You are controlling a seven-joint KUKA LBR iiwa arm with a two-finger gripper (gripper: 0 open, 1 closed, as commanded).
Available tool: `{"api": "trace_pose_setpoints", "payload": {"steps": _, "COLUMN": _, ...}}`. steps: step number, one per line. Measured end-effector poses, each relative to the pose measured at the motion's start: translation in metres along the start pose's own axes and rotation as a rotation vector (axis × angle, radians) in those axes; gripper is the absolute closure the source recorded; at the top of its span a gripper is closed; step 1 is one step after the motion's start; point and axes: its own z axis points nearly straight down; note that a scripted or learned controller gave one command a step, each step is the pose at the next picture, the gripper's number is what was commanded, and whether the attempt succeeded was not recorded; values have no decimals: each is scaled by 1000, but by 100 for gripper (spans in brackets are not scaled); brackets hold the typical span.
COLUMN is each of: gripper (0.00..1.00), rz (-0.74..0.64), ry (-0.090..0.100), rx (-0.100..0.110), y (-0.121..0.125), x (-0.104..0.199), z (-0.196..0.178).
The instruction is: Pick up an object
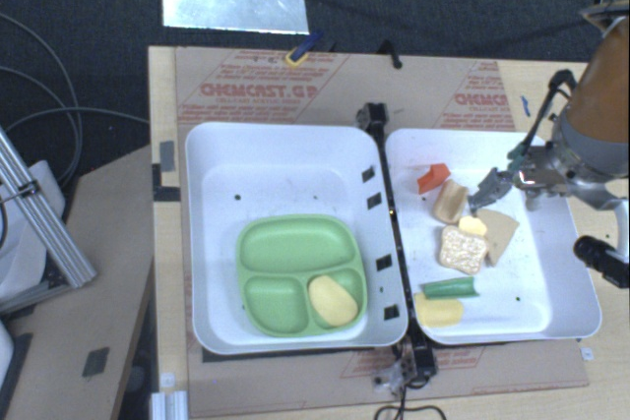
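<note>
A wooden bench point(128, 211) stands on dark carpet, a printed cardboard sheet point(266, 84) under two shallow white plastic bins. The left bin point(212, 172) holds a smooth green divided tray point(295, 251) with a rounded yellow lump point(333, 300) in its near right compartment. The right bin point(566, 305) holds an orange piece point(433, 178), a tan oval point(450, 203), a bumpy cracker square point(462, 250), a green stick point(449, 287) and a yellow piece point(439, 313); the gripper point(484, 194) hangs over them, grasping nothing, its finger spread unclear.
</note>
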Motion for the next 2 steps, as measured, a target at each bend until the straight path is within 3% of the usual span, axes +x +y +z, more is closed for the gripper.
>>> {"api": "trace_pose_setpoints", "payload": {"steps": 1, "gripper": 0, "rz": 6, "ry": -1, "rx": 6, "y": -2, "x": -30, "z": 172}}
{"api": "trace_pose_setpoints", "payload": {"steps": 2, "gripper": 0, "rz": 5, "ry": -5, "rx": -5, "y": 19, "x": -96, "z": 108}}
